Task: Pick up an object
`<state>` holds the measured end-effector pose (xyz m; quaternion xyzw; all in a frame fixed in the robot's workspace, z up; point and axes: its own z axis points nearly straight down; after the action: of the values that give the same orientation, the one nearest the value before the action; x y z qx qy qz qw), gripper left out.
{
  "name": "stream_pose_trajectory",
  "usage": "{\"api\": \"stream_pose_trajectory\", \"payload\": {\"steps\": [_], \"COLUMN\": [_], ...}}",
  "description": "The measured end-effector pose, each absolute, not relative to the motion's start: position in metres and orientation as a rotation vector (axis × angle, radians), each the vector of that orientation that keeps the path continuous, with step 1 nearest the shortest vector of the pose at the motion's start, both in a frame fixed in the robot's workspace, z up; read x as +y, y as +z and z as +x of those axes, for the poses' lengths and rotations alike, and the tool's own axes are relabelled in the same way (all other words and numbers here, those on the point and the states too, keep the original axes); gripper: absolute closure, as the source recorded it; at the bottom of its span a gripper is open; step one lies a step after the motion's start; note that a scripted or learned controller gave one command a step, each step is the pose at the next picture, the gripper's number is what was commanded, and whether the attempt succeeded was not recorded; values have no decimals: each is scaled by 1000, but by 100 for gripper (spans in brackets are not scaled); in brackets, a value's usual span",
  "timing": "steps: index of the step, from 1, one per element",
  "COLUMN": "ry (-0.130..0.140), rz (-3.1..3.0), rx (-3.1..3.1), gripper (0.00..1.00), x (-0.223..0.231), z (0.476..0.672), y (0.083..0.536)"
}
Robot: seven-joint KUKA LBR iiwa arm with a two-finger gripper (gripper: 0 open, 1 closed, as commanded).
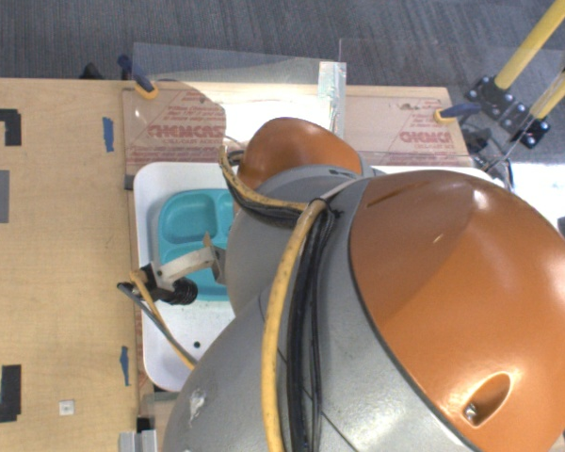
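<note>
The grey and orange arm (pixel 386 299) bulks across the centre and right of the frame, covering most of the white bin (pixel 146 191) beneath it. In the bin's exposed left strip, a teal tray (pixel 188 224) takes the upper part, while bare white floor lies open at lower left. A clear panel (pixel 226 92) stands along the bin's upper edge.

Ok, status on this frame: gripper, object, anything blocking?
Grey arm low over white bin. Teal plastic tray inside. Gripper hidden behind arm. Arm blocks most of bin.
</note>
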<state>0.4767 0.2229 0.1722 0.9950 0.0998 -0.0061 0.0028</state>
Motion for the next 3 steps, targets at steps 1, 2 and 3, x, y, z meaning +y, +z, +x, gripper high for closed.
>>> {"api": "stream_pose_trajectory", "payload": {"steps": [1,2,3], "ry": [15,-7,2], "rz": [3114,3123,3059], "rx": [448,316,731], "gripper": [100,100,100], "x": [226,225,226], "z": [481,479,480], "y": [305,246,92]}}
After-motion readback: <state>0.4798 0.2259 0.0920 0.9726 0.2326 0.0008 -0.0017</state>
